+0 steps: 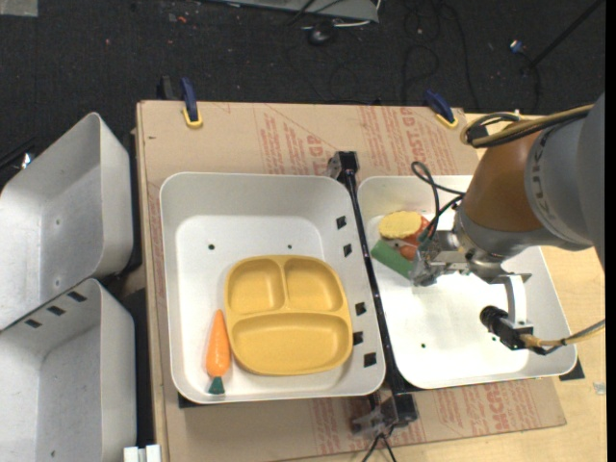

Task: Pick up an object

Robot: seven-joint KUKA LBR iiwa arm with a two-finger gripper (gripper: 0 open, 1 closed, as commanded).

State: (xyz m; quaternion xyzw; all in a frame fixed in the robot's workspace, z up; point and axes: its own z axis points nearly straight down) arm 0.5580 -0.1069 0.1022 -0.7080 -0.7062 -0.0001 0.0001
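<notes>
Counter [289, 128]: brown board, clamped at 2 points on the far edge, presumably to stop shifting under arm loads. Carries 2 shallow white bins side by side, touching along a black divider.

Arm [539, 186]: grey, orange band above the wrist, reaching in from the right and bent down over the right bin. Wrist tilted toward that bin's far-left corner, which suggests a grasp attempt on the cluster lying there.

Left bin [183, 287]: holds a yellow divided plate [287, 314] with 3 compartments, lying flat near the centre. Toy carrot [218, 346] just beside the plate's left edge, leaf end toward the near wall. Neither item close to the arm.

Right bin [462, 359]: near half bare. Cluster of small items in the far-left corner, against the divider: a yellow round item [399, 225], a green item [390, 255] just below it, a small red item [409, 249] between them and the tool. Exact shapes too small to tell.

Jaws [424, 269]: low at the cluster's right edge, next to the red and green items. Cannot tell whether apart or together; nothing visibly clamped.

Judgement: approach or closing step, pick not yet confirmed. Risk: crowding against the bin wall may deflect the items instead of seating 1 of them.
</notes>
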